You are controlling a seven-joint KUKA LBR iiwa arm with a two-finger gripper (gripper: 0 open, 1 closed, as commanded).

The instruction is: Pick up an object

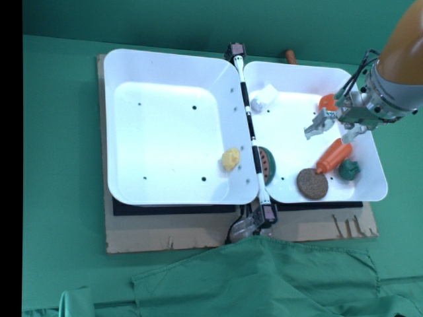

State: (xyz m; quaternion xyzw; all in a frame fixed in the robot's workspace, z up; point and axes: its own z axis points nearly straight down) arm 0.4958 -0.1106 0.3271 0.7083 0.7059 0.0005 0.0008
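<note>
The gripper [335, 127] hangs over the right bin [377, 190], reaching in from the right edge of the view with the grey wrist and the orange band [404, 45] of the arm above and to the right of it. The wrist is tilted, so the two fingers point down and to the left toward the bin floor. They stand spread apart, one fingertip [312, 130] to the left and the other nearer the carrot, with bare white floor showing between them; nothing is pinched.

Closest to the gripper is the orange carrot [334, 154], lying just below it at a slant, its upper end near the right-hand finger; whether it touches cannot be told. Just above the gripper, partly hidden behind the wrist, is a small orange-red piece [326, 101]. Below the carrot and a little left sits a brown round disc [312, 183], with the carrot's lower end touching or almost touching its rim. To the right of that end is a dark green lumpy piece [349, 169].

Farther left of the gripper, a small white object [264, 97] lies near the bin's upper left corner, and a watermelon slice [265, 164] lies against the bin's left wall. Beyond the divider, well apart from the gripper, a yellow piece [230, 158] rests in the left bin [132, 65].
</note>
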